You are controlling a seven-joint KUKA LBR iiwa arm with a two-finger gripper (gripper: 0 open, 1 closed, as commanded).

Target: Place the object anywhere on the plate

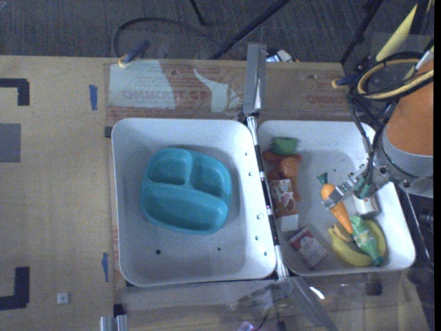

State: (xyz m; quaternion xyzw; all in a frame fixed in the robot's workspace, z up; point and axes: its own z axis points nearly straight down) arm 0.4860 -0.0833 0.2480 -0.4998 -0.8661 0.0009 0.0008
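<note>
A blue divided plate (185, 189) lies in the left bin (131, 254), a little left of its middle. In the right bin (403, 250) an orange toy carrot (341, 217) with a green top lies slanted near the centre. My gripper (344, 194) is low over the carrot's upper end, reaching in from the right and touching or nearly touching it. The arm's wrist hides the bin's right side above it. The carrot rests on the bin floor.
The right bin also holds a yellow banana (353, 250) with a green item (366, 238) across it, a small red-and-white packet (308, 247), a taller packet (284, 195), a red-orange piece (286, 164) and a green piece (284, 145). A metal divider (265, 192) separates the bins.
</note>
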